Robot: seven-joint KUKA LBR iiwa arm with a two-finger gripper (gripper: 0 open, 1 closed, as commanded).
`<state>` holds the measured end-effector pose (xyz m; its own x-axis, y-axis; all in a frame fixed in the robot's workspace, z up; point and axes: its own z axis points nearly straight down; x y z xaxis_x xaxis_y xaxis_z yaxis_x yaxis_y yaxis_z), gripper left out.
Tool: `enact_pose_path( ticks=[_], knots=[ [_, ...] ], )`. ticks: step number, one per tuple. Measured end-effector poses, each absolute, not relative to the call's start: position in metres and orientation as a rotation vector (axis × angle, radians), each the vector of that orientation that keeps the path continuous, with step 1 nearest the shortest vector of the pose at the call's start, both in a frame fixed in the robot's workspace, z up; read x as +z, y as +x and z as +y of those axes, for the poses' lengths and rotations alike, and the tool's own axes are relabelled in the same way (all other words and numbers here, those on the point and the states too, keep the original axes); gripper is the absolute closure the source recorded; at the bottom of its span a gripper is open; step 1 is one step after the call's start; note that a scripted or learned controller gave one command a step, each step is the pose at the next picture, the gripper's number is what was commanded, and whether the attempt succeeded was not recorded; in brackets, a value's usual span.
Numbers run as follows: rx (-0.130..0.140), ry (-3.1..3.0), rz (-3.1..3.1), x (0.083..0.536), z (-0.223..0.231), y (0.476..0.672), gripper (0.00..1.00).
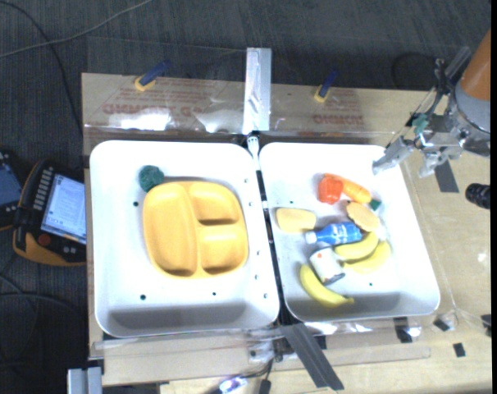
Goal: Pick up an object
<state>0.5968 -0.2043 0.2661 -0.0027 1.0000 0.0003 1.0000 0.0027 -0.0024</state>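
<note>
Two-finger metal gripper (pixel 412 156) hovers with fingers apart and empty over the right white plastic bin's (pixel 412 212) far corner, since the fake-food pile (pixel 343 236) sits lower down.

We see an evenly lit scene, bright over the two white bins (pixel 265 171), with light coming from above. The white walls are almost overexposed, and detail is lost there. Just behind the bins, a clear plastic sheet (pixel 183 109) on the desk (pixel 453 245) gives pale glare patches. The yellow tray (pixel 195 228) throws a soft, short shadow on its far side. The carpet (pixel 232 15) beyond the desk is much darker and grainy. The picture is slightly soft everywhere, and the claw (pixel 408 156) beside the right bin looks blurred.
</note>
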Motion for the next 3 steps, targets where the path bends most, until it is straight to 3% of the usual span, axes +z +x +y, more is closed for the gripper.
enact_pose_path(
  ticks=[1, 2, 3],
  knots=[
    [0.002, -1.961, -2.452, 0.149, -0.180, 0.626, 0.00],
    [-0.003, -2.023, -2.416, 0.089, -0.193, 0.632, 0.00],
    [-0.005, -2.022, -2.418, 0.100, -0.192, 0.633, 1.00]
  ],
)
